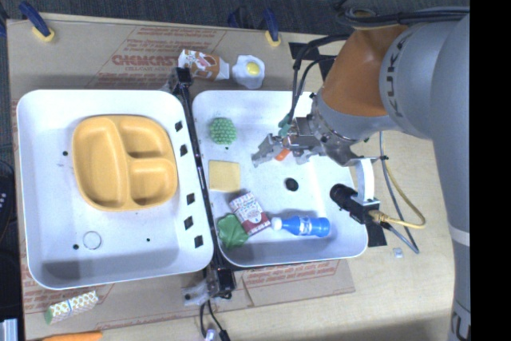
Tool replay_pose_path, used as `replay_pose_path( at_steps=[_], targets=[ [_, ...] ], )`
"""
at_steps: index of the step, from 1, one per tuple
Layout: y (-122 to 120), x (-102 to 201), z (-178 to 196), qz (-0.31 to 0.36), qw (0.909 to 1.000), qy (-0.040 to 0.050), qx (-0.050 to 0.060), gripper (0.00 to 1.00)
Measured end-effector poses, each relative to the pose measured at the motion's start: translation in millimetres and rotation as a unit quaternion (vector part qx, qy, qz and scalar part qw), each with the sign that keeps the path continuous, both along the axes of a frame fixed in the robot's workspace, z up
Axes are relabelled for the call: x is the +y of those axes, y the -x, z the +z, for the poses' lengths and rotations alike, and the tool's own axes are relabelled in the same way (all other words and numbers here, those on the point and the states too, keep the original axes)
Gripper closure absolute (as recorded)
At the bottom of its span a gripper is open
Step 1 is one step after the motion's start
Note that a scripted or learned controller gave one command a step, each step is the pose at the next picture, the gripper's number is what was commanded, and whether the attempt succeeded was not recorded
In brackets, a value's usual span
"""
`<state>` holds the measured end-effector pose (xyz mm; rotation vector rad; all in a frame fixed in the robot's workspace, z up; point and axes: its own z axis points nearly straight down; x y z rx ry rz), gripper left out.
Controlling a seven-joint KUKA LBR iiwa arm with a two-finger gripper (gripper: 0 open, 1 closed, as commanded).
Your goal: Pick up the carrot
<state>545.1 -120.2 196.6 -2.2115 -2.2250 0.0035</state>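
Note:
A small orange carrot (pixel 281 155) shows between the metal fingers of my gripper (pixel 279 150), over the middle of the right bin (pixel 345 250). The fingers are closed on the carrot, and only a short piece of it sticks out below them. The grey arm with its orange band (pixel 355 76) comes in from the right and covers the bin's far right corner.
In the right bin lie a green knobbly ball (pixel 222 130), a yellow cheese slice (pixel 224 175), a red-and-white packet (pixel 248 212), a green item (pixel 231 230) and a blue bottle (pixel 304 226). The left bin (pixel 40 196) holds a yellow divided tray (pixel 125 160). A toy egg (pixel 249 70) sits behind the bins.

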Motion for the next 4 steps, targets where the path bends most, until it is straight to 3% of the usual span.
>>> replay_pose_path(
  at_steps=[1,2,3,4],
  targets=[
    [-62,2,-26,0.114,0.9935,0.0007,-0.002,0.0],
    [-63,2,-16,0.115,0.9933,0.0009,-0.001,1.0],
    [-15,10,69,-0.02,0.9998,0.0014,-0.001,1.0],
    [70,39,-6,-0.016,0.9999,0.0001,0.001,1.0]
  ],
)
